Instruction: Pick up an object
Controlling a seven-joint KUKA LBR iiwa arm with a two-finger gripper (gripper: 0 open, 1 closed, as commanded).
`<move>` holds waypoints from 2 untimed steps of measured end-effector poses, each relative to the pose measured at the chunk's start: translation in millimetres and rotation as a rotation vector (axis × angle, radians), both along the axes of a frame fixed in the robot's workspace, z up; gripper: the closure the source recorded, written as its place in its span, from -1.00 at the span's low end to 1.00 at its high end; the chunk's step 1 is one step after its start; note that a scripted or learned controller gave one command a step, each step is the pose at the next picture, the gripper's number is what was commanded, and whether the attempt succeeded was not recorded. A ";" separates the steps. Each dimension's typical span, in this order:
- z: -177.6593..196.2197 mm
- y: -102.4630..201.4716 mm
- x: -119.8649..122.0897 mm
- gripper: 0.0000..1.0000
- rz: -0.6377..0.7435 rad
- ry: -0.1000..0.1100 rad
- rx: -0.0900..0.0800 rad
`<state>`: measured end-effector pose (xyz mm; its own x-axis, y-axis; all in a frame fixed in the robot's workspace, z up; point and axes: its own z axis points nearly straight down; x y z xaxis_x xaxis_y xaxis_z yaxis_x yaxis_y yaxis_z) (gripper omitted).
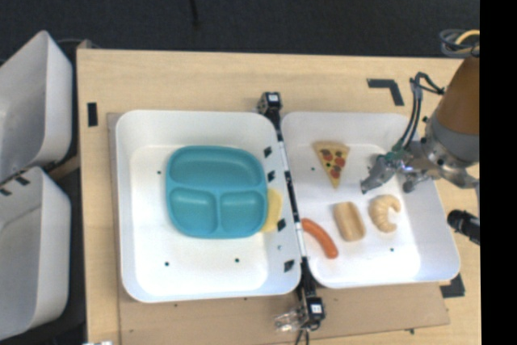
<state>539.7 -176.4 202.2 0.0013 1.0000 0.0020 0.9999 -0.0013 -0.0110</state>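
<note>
Wooden bench bearing two shallow white bins set side by side, joined along a central seam with black clips. The left bin contains a teal plate with three compartments, lying flat near the bin's middle; a small yellow piece lies just beside the plate's right edge, partly against the bin's right wall, its shape too unclear to name. The right bin contains four toy foods. A pizza slice, tan crust uppermost and point downward, with red and green spots on a yellow face, lies in the upper left part of the bin. A bread roll, pale brown and oblong, lies near the middle. A croissant, pale cream and curved, lies just beside the roll on its right, the two close but apparently apart. A sausage, orange-red and slender, lies slantwise at the lower left, near the bin's left wall and below the roll. The arm enters from the right, its orange band visible above a grey wrist. The gripper hangs over the right bin, above and just to the upper side of the croissant, to the right of the pizza slice; its fingers appear spread, with nothing seen between them. No food is lifted; all four pieces rest on the bin floor.
</note>
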 end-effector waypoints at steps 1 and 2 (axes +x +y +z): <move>6.3 0.3 2.9 -1.00 0.003 -0.012 -0.002; -56.2 -4.3 3.4 -1.00 0.000 -0.006 -0.003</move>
<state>543.1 -180.7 145.9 0.0011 1.0000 -0.0006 1.0000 -0.0011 -0.0049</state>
